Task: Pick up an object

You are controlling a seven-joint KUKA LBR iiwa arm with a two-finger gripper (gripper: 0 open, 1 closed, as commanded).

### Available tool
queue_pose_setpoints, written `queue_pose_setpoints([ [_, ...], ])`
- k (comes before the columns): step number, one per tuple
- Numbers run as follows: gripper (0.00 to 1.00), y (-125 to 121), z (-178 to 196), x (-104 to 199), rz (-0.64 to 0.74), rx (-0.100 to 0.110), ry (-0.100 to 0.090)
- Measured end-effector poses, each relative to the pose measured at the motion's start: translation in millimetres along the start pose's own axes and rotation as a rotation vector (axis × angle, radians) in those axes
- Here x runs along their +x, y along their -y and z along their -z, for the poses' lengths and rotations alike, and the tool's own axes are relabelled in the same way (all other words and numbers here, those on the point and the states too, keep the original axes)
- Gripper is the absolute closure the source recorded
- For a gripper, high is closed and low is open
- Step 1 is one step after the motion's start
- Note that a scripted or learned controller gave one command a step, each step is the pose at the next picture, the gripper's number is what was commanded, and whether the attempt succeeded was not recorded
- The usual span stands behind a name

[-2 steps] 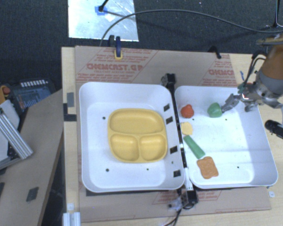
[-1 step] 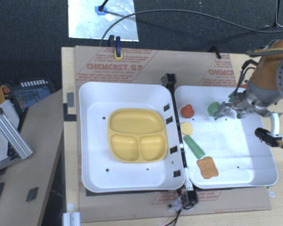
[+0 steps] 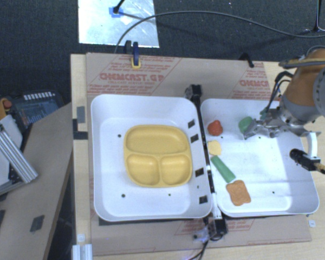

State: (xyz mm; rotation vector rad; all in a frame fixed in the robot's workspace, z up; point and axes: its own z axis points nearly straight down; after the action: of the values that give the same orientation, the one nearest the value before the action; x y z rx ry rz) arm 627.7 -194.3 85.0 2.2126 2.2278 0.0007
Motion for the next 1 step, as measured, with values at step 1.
queue_pose_setpoints([
  [1,1.00,-1.2,11.8,-0.2,0.002,-0.004,0.001],
])
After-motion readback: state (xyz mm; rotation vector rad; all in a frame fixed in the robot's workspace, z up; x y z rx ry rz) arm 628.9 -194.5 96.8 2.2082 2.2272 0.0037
